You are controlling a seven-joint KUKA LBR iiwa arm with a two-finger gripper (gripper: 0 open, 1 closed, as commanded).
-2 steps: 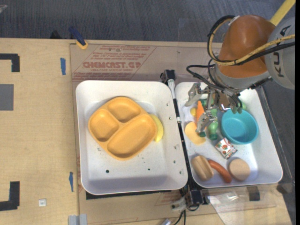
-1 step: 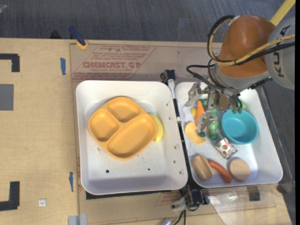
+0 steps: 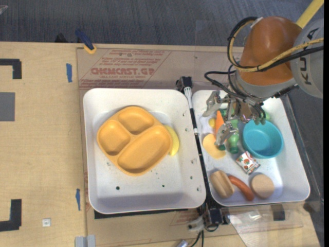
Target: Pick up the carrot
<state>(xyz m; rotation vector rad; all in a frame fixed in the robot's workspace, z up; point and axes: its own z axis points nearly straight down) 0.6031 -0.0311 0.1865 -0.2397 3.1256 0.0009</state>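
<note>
The gripper [image 3: 224, 118] is lowered into the right bin [image 3: 294, 181], near its upper left part. The carrot [image 3: 219, 120] is seen upright between the metal fingers [image 3: 223, 134], which are closed narrowly on it. A blue bowl [image 3: 262, 140] sits just beside it, to the right. An orange divided plate [image 3: 134, 139] lies in the left bin [image 3: 103, 189]. A sausage [image 3: 241, 186] lies near the right bin's lower edge.

The cardboard-topped bench [image 3: 41, 153] bears two white bins [image 3: 95, 138], seemingly touching.
</note>
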